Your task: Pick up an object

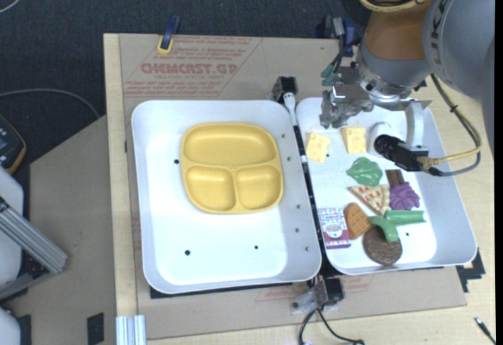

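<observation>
Gripper (336, 109) hangs low over right bin (454, 214), just above-right of cheese slice (318, 146); its opening and any load cannot be told. Second cheese slice (355, 140) lies close beside. Risk: flat slices give little purchase, so closing may miss.

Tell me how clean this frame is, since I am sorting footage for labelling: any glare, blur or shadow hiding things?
Camera view: even lighting and sharp enough; the yellow tray in the left bin shows soft sheen, no washout; the gripper is small and dark, its detail hard to read; the arm covers the right bin's far corner; the toy food casts only faint shadows.
</observation>
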